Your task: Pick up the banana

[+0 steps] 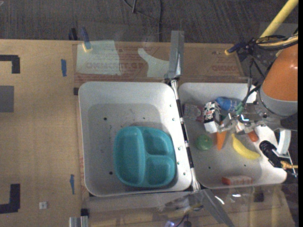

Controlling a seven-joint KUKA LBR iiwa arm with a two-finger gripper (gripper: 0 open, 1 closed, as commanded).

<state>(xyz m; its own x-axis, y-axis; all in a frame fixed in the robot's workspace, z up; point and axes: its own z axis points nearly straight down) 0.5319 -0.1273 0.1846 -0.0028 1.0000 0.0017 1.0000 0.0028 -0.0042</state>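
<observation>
I am reaching my gripper (236,123) into the right bin (208,174), but I cannot tell how it is set. The banana (245,148) is lying in that bin, just below my gripper, next to a carrot (221,139) and a green ball (204,142). A teal tray (144,157) is sitting in the left bin (94,126).

Tan bench top (38,126) with black corner marks, blue tape bits; dark carpet floor (71,8) beyond
</observation>
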